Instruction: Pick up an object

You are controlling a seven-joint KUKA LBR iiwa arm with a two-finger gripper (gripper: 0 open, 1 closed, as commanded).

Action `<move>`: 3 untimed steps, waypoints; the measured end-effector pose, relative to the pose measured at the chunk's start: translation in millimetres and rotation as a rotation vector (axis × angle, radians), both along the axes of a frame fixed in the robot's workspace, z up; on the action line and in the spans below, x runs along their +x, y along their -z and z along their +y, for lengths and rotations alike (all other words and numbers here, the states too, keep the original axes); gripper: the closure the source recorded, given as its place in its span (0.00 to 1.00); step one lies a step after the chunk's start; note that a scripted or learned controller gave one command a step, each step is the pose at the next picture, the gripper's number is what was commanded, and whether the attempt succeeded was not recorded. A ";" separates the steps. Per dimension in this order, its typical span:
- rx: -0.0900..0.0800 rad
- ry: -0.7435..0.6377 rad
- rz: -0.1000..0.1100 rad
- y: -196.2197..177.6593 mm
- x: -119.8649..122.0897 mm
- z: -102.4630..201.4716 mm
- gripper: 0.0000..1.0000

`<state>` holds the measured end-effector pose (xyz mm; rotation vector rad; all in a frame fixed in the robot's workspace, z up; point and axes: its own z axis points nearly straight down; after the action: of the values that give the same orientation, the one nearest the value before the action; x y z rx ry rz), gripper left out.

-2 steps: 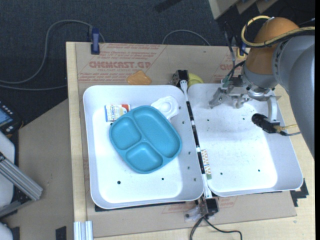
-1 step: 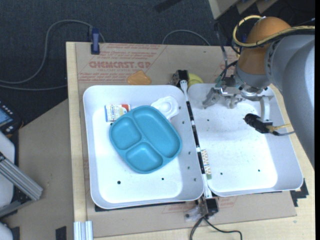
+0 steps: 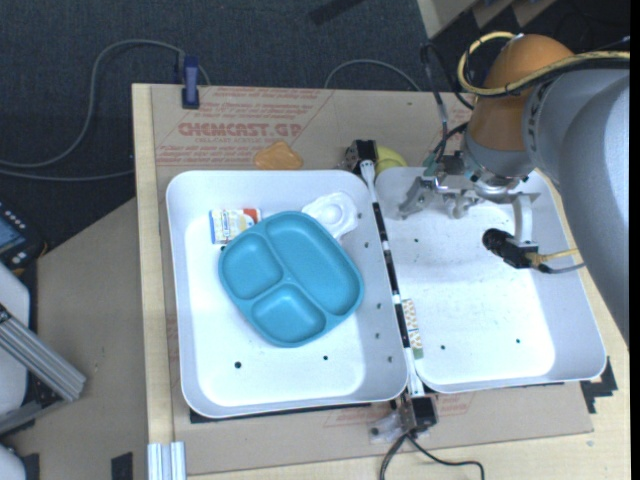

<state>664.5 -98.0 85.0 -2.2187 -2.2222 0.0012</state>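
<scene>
Item 1, gripper (image 3: 440, 196): at about 1 o'clock on the bench, low over the far end of the right bin (image 3: 500, 358). Its metal fingers (image 3: 415, 200) appear spread apart, with nothing between them. The arm (image 3: 575, 138) enters from 3 o'clock.

Item 2, risks, as I judge them: the gripper sits over bare bin floor, so closing here would likely catch nothing. The graspable things lie in the other bin, across the ridge where the two rims meet; a low traverse towards 9 o'clock could strike that ridge. The tray is wide and smooth and may slip from a two-finger pinch.

Item 3, left bin (image 3: 200, 348): holds a blue tray (image 3: 290, 278) with three compartments, lying near centre; a small carton (image 3: 232, 223) at the tray's 11 o'clock, partly under its edge; a white cup (image 3: 330, 211) at its 1 o'clock, touching it.

Item 4, right bin: floor bare apart from dark specks; a black part (image 3: 505, 246) of the arm's fittings hangs over it.

Item 5, outside the bins, at 12 o'clock: an orange lump (image 3: 278, 155) and a yellow-green ball (image 3: 388, 159) on the board.
</scene>
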 end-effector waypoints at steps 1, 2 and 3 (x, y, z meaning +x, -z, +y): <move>-0.002 0.003 -0.003 0.2 2.1 -25.2 0.00; 0.000 -0.001 -0.001 0.0 2.4 0.5 0.00; 0.000 0.000 -0.001 0.1 2.2 -1.0 0.00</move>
<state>666.6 -98.9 85.0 -2.2198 -2.2225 0.0004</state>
